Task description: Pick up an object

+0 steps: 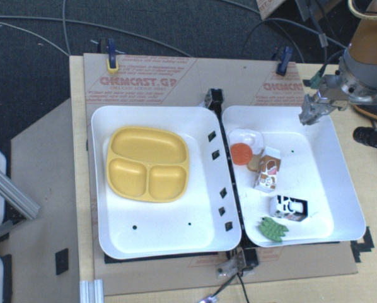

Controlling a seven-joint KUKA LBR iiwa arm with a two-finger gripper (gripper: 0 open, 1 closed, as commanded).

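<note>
The right bin (327, 169) holds a small group of objects. An orange round piece (241, 154) lies beside a clear white cup (246, 137). A small carton with a brown and white label (268, 170) lies just right of them. Nearer the front sit a black and white box (292, 207) and a green toy (273, 229). My gripper (311, 113) hangs over the far right rim of this bin, apart from all the objects, with nothing seen in it.
The left bin (201, 201) carries a yellow divided plate (148, 163). A black divider with clips (223, 169) runs between the bins. Blue clamps (112, 53) (282, 60) hold the cardboard at the back. Cables cross the dark floor behind.
</note>
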